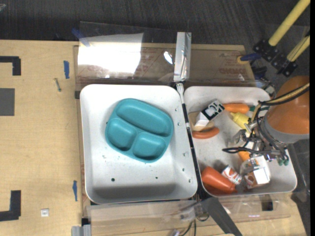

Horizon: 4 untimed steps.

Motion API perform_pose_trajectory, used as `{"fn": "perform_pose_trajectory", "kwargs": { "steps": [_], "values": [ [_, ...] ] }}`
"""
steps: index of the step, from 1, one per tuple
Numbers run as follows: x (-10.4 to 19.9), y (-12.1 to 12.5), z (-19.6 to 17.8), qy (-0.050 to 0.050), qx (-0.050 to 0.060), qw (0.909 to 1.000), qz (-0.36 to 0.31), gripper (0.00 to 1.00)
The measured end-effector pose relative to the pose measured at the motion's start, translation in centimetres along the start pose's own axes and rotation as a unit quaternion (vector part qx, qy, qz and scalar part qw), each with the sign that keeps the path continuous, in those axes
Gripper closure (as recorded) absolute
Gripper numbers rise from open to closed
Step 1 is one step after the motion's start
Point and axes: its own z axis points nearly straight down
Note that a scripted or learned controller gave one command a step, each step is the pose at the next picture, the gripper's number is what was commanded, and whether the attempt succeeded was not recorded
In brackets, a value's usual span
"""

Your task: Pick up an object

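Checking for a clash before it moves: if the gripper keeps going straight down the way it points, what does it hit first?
Probably the small orange piece lying under the gripper in the right bin, though depth is hard to judge from above.

A: Left shallow white bin (93,132): the teal three-compartment plastic tray (139,129) takes the middle. Bare floor runs along the near edge and down the left wall.

B: Right bin?

A: Right shallow white bin (216,93) is crowded. Black-and-white small box (212,109) and red sausage-shaped toy (205,132) sit by the divider, orange carrot-shaped toy (235,107) and yellow piece (239,119) near the far wall, red-orange rounded bottle (216,179) and white printed packet (259,175) at the near edge.

B: Gaps?

A: A bare patch mid-bin between the sausage and the bottle. The grey arm with the orange band (290,114) covers the right side.
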Motion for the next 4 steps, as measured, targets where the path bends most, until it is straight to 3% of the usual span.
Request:
{"fn": "perform_pose_trajectory", "kwargs": {
  "steps": [1,2,3,4],
  "values": [
    [1.2,0.8,-0.3,-0.008,0.003,0.9999,0.008,0.00],
    [1.6,-0.5,-0.3,-0.010,0.003,0.9997,0.020,0.00],
    [1.9,-1.0,-0.5,-0.014,0.004,0.9992,-0.037,0.00],
    [2.2,2.4,-0.1,-0.002,0.000,0.9998,-0.017,0.00]
  ]
}}
